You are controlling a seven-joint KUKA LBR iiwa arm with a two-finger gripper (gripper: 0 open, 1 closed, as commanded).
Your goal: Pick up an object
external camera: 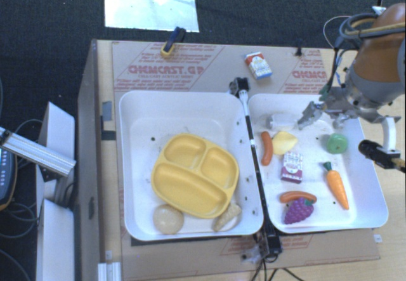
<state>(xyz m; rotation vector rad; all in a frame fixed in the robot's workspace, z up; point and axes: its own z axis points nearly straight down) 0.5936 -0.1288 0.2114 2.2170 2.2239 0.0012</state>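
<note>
Grey arm (374, 51) hung over the right bin (374, 210) with its gripper (325, 111) spread open and empty above the back wall, just left of the apple (337, 143), while the carrot (336, 188) and grapes (299, 211) sat nearer the front.

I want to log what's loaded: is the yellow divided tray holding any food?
Empty. The yellow tray shows three bare compartments; the two pale items lie beside its lower edge in the left bin.
</note>
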